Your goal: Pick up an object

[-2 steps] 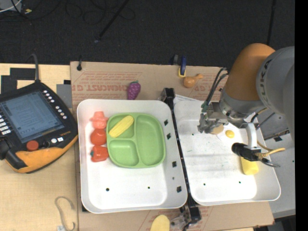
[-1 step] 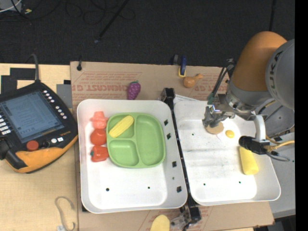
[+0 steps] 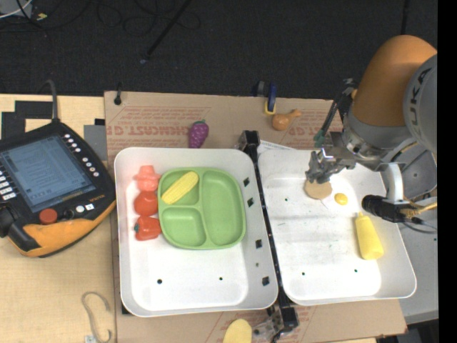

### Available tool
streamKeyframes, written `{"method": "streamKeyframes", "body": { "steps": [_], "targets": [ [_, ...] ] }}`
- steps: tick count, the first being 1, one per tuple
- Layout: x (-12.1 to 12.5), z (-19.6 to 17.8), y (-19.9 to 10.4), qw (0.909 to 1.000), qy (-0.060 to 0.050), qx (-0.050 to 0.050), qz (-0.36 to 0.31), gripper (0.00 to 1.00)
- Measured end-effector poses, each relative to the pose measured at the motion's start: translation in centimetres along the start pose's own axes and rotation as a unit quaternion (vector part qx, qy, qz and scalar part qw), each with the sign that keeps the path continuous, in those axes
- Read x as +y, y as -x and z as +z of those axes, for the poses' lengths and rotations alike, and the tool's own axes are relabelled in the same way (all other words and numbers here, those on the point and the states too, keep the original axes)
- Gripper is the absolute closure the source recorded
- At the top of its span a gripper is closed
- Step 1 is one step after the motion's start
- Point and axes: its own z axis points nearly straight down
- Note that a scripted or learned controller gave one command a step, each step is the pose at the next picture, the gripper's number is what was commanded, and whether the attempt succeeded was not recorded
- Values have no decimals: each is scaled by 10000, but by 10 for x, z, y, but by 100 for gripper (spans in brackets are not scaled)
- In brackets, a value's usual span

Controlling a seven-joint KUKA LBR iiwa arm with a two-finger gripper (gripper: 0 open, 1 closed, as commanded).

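Near the right bin's [image 3: 400,291] far edge, the pincer [image 3: 321,171] sits low over a tan round piece [image 3: 318,189], likely to grab it, though I cannot tell its spread.

The flat brown cardboard sheet [image 3: 153,120] under the two bins carries red printed lettering, seen upside down and only partly legible. The grey arm segment [image 3: 426,98] at the right edge shows dark letters, apparently "UK". The handheld control pendant's screen [image 3: 44,168] is too small to read.
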Motion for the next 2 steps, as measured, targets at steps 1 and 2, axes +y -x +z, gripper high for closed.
{"method": "streamKeyframes", "body": {
  "steps": [1,2],
  "targets": [
    [9,-8,-12,10000,-6,2,-3,100],
    [-3,10,-13,10000,-28,1,16,100]
  ]
}}
